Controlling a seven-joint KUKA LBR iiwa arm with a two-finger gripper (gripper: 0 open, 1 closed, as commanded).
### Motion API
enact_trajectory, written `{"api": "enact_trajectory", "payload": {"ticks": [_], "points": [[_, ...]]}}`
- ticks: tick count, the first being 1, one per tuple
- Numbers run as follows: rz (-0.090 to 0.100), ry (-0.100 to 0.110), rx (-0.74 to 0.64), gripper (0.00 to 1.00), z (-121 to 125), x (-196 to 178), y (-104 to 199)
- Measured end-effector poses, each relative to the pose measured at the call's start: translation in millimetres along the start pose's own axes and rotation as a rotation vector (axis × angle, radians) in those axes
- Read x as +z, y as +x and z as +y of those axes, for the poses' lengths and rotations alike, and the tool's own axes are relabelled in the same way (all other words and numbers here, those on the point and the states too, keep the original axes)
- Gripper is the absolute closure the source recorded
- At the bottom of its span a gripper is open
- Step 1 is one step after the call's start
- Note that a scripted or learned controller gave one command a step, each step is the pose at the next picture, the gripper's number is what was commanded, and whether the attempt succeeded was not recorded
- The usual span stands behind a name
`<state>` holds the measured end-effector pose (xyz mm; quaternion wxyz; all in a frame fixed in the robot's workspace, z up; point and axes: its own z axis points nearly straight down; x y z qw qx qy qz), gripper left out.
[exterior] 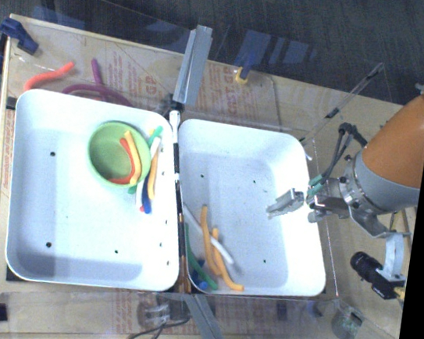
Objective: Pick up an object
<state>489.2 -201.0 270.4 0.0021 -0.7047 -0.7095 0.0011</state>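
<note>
Plastic strips lay in both white bins on the counter [266, 335], none of them lifted yet. The grey arm [390, 164] reached in from the right, its orange band above the wrist, and held the jaws [284, 202] over the right side of the right bin [278, 147], well apart from anything they might take; I judged this a hover ahead of a descent, since nothing sat between the fingers, though whether they were spread or closed I could not tell from this angle. The likeliest targets lay at the near left corner of that bin: a cluster of orange strips [215, 256], a white strip [220, 249] crossing them, and green and blue pieces [198, 275] tucked against the bin's wall. Their crowding into the corner would probably make a clean grip awkward. The left bin [41, 202] held a green bowl [112, 154] toward its far side, with orange and red strips curled inside it and several more strips, yellow, white and blue, lying just beside its right rim [150, 179]. Outside the bins, on the far left of the counter, an orange strip [48, 75] and a purple loop [97, 92] lay loose.
</note>
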Motion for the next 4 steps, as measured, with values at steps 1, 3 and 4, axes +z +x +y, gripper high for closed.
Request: {"api": "enact_trajectory", "payload": {"ticks": [1,3,4], "points": [[-0.002,0.000,-0.077,0.00,0.1,69.9,66.0],[-0.006,-0.008,-0.085,1.00,-3.3,167.6,74.2],[-0.001,-0.003,-0.207,1.00,-11.2,66.5,110.9]]}}
